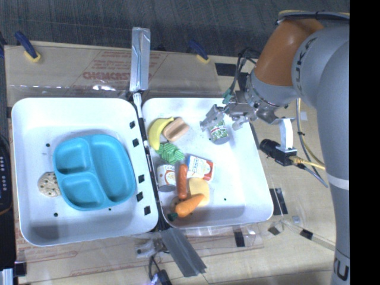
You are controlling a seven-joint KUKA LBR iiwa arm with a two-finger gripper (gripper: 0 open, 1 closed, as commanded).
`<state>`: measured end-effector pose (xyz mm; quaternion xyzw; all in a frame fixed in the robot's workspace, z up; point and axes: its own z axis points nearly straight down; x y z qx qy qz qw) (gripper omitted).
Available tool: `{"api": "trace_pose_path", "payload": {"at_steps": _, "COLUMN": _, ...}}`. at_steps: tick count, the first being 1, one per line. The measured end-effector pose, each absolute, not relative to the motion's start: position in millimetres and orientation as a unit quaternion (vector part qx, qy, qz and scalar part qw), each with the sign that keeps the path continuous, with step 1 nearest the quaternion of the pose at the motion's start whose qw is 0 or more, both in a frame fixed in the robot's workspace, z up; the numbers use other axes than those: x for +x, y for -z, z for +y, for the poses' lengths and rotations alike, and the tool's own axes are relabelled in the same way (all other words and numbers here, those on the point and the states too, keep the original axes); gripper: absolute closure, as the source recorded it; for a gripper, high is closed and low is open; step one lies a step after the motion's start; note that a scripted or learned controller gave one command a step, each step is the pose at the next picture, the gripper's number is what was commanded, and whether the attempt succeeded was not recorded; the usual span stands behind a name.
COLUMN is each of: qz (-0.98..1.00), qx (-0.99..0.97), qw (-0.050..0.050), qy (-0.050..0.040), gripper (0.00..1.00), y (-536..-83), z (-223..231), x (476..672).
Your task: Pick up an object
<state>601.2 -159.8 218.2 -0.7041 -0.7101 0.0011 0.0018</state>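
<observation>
My gripper (221,123) hangs over the back of the right bin (249,177), its grey fingers (209,118) pointing down and left. A small round can with a green label (219,134) sits between the fingertips, and the gripper is shut on it. Left of it in the same bin lie a banana (155,133) and a brown bun (176,129). Further forward are a green leafy piece (172,153), a second can (166,174), a red sausage (181,180), a red and white packet (200,167), a yellow piece (199,188) and a carrot (189,206).
The left bin (29,129) holds a blue divided plate (94,171) and a cookie (47,184) by its left wall. A metal bar (140,58) stands at the back where the two bins meet. The arm's orange band (285,46) rises at the right.
</observation>
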Motion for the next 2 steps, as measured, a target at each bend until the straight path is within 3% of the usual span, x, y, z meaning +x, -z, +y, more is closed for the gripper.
{"api": "trace_pose_path", "payload": {"at_steps": 1, "qz": -0.684, "qx": -0.730, "qw": 0.001, "qy": 0.0001, "gripper": 0.00, "y": -101.9, "z": -170.7, "x": 530.8}}
{"api": "trace_pose_path", "payload": {"at_steps": 2, "qz": -0.702, "qx": -0.712, "qw": -0.006, "qy": 0.0032, "gripper": 0.00, "y": -97.2, "z": -114.8, "x": 516.9}}
